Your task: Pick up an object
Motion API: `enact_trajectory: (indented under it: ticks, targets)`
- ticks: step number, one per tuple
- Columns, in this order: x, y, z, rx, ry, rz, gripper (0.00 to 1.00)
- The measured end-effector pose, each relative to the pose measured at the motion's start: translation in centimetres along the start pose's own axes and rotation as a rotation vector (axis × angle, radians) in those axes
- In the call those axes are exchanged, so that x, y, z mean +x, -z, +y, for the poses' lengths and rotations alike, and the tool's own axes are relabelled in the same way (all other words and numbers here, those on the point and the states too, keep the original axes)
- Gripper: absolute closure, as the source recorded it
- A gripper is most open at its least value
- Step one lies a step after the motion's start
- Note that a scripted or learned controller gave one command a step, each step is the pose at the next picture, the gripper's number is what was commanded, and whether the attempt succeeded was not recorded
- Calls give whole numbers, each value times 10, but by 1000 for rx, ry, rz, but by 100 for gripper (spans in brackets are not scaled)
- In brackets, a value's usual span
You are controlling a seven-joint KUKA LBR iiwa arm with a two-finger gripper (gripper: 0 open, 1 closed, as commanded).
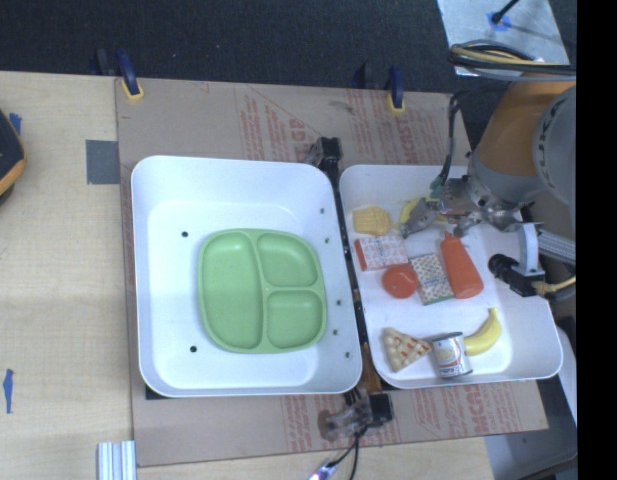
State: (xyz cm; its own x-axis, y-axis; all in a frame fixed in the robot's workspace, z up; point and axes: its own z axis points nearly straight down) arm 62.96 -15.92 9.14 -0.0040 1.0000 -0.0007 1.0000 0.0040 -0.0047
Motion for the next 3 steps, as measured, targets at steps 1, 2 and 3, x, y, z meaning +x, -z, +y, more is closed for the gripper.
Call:
enact_trajectory:
  ticks: [1, 2, 3]
  targets:
    - [-53, 1, 26, 0, -1, 1, 0]
    - [-26, 0, 1, -1, 1, 0, 0]
    - [-53, 0, -41, -1, 0, -1, 0]
